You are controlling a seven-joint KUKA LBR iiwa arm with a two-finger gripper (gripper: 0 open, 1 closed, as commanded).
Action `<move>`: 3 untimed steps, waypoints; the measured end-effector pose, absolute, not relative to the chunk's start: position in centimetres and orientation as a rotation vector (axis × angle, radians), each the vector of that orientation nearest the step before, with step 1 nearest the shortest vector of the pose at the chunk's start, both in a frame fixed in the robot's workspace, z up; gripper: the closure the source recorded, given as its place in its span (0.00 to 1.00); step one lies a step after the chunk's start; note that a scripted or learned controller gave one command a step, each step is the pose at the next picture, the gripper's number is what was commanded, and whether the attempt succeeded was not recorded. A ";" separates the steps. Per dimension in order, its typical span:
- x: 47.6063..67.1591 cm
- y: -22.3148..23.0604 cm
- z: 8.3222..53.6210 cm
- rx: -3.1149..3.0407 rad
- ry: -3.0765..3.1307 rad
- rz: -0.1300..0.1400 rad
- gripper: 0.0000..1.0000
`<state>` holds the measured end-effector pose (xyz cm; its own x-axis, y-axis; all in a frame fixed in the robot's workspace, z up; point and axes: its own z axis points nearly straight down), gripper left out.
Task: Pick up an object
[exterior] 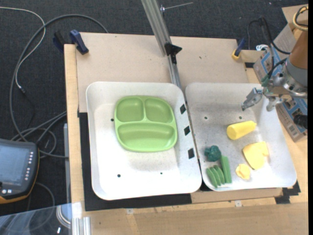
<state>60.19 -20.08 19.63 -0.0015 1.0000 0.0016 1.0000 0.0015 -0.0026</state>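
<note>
The gripper (261, 101) is hanging over the far right part of the right bin (205, 99), its fingers spread apart and gripping nothing. The task is looking barely begun: every candidate is lying loose in that bin, with the yellow cylinder (241, 129) nearest, just on the near side of the gripper, and the yellow wedge (256, 155), green beans (220, 171) and broccoli (212, 153) nearer the front. The green divided plate (145, 123) is sitting in the left bin (105, 180)
</note>
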 end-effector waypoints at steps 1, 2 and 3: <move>57.3 -16.6 11.0 -2.236 -2.233 -0.008 0.00; 48.1 -12.5 9.2 -2.217 -2.213 0.006 0.00; 47.8 -2.7 19.7 -2.213 -2.235 -0.013 0.00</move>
